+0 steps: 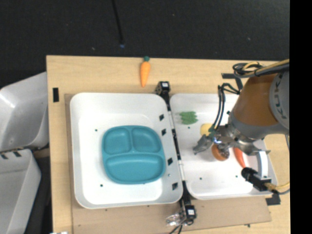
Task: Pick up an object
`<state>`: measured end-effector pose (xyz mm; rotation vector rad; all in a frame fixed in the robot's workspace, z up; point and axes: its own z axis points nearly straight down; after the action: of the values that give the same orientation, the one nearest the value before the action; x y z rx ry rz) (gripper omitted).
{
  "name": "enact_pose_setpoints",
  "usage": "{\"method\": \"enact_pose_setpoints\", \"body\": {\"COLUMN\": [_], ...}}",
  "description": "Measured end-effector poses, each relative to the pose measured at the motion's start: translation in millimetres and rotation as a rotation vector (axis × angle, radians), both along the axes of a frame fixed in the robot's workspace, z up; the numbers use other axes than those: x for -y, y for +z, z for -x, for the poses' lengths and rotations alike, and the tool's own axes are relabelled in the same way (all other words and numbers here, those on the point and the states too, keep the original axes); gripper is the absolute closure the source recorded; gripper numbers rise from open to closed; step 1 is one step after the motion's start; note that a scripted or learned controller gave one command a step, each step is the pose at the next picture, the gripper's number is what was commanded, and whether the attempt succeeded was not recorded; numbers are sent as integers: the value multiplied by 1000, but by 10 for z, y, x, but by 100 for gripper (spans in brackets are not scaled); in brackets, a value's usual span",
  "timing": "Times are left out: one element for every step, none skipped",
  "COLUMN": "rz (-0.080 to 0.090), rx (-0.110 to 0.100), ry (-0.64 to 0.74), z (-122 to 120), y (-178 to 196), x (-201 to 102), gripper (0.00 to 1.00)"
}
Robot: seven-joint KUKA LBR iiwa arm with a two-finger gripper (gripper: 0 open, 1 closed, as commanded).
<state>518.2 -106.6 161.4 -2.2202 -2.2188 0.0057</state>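
Your gripper (207,144) sits low in the right bin (195,182), its grey fingers (201,146) pointing toward the divider between the bins. Whether the fingers are spread or closed you cannot tell from this angle, and nothing shows between them.

Just behind the fingers, partly under the wrist, lies a round orange object (220,152), with a red-orange piece (239,157) beside it on its right. A small yellow object (206,128) rests just above the fingers, and a green leafy piece (188,116) lies farther up, near the bin's top left corner.

The arm (261,106) with its orange band comes in over the right bin's far side.

In the left bin (85,111) you have a teal divided plate (133,154) lying flat near the middle. On the bench (97,72), beyond the bins, a toy carrot (145,72) lies well apart from everything.
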Motion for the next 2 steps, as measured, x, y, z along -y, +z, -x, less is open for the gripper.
{"method": "enact_pose_setpoints", "body": {"rz": [0, 1], "rx": [8, 13], "ry": [1, -3], "z": [-27, -54], "y": [-590, -568], "x": [49, 63], "gripper": [0, 0]}}
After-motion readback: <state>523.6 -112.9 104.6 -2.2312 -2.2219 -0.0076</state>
